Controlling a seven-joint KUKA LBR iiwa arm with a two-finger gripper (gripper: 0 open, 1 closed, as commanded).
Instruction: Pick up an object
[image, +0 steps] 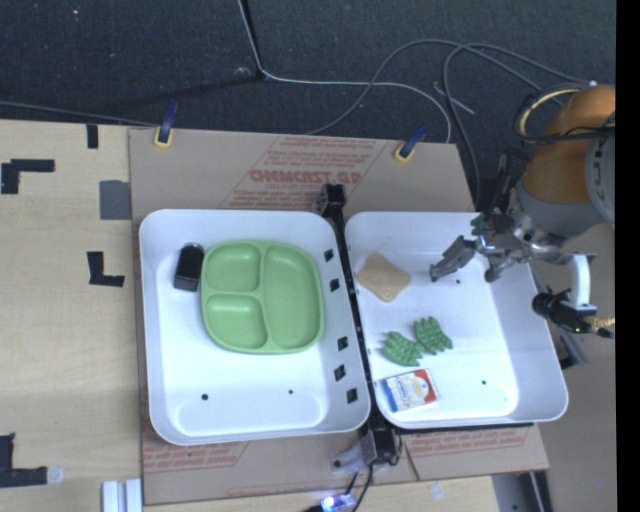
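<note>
In the right bin (520, 395) lie a tan bread-like piece (383, 277), two small green leafy pieces (417, 342) and a red, white and blue packet (408, 390). My gripper (470, 266) hovers over the bin's upper right part, to the right of the tan piece and apart from it. Its fingers are spread, so it is open with nothing between them.
The left bin (170, 400) holds a green divided plate (262, 296) and a small black block (188, 267) at the plate's left edge. A black divider (345, 310) runs between the bins. Cables (400, 70) trail across the dark floor behind the bench.
</note>
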